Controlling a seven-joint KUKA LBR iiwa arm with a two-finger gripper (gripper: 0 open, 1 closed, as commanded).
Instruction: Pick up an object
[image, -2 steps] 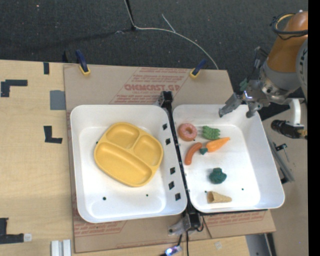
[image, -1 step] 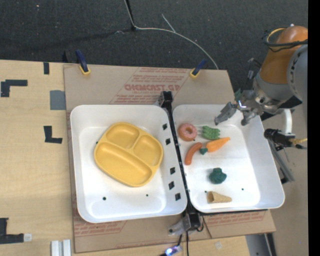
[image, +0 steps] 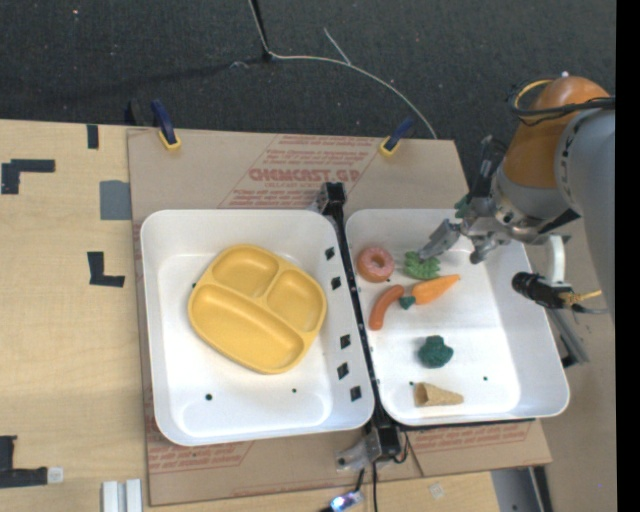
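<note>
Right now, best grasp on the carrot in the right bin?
Probably across the orange body of the carrot, mid-length, coming from above. It lies flat, tip up-right, green top down-left touching the sausage, so close the fingers across its long axis, away from that end. Gripper is just above-right.

Both bins are plain white: the left bin (image: 165, 300) holds a yellow divided plate (image: 258, 306), the right bin (image: 520, 345) a pink doughnut (image: 376, 264), an orange carrot (image: 434, 290) with a green top, an orange-red sausage (image: 384, 306), a light green leafy piece (image: 421, 266), a dark green broccoli (image: 435, 351) and a tan wedge (image: 436, 396). They sit on brown cardboard (image: 290, 170) printed with red lettering (pinned by blue-and-yellow clamps (image: 163, 124)), over a pale wood surface (image: 60, 330) marked with black tape. The arm (image: 590, 160) is grey with an orange band (image: 555, 95).
</note>
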